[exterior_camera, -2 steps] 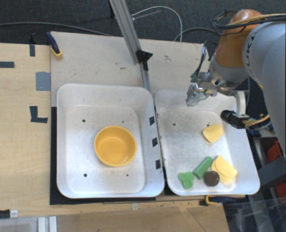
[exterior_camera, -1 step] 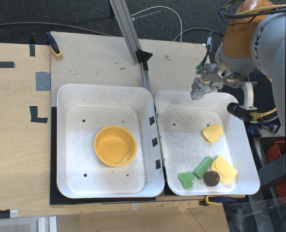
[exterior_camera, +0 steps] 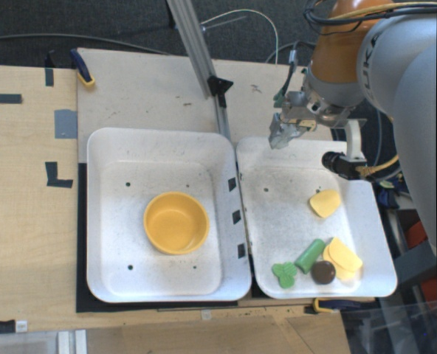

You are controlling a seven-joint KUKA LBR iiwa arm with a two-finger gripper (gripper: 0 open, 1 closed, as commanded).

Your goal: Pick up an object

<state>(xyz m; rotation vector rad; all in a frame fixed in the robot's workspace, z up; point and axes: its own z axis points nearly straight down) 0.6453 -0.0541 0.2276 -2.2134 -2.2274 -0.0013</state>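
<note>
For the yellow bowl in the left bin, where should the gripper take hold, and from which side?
Probably the bowl's rim, coming straight down with one finger inside and one outside. It sits upright and open, alone in the left bin, and looks too wide to straddle.

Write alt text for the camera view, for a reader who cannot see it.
A grey robot arm reaches in from the right, its end effector hanging over the far edge of the right bin, which holds two yellow pieces, green toys and a brown ball near its front right corner. The left bin holds a yellow bowl.
</note>
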